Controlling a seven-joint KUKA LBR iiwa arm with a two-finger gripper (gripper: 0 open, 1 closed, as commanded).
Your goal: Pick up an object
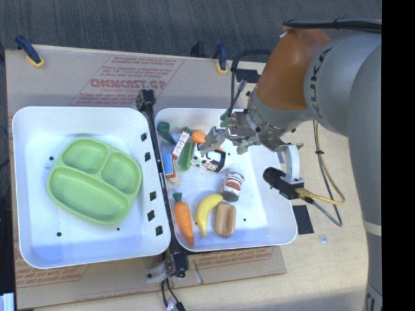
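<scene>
The gripper [219, 142] is being held low over the far part of the right bin [275, 229]; whether its fingers are apart or together cannot be told. A carrot [183, 222], banana [207, 211], hot dog bun [225, 219] and small jar [233, 186] are lying at the near side. A green divided plate [95, 181] is being borne by the left bin [32, 251]

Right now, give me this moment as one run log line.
arm: over right bin | gripper: above toy pile, grasp unclear | carrot, banana: lying in bin | green tray: left bin
</scene>
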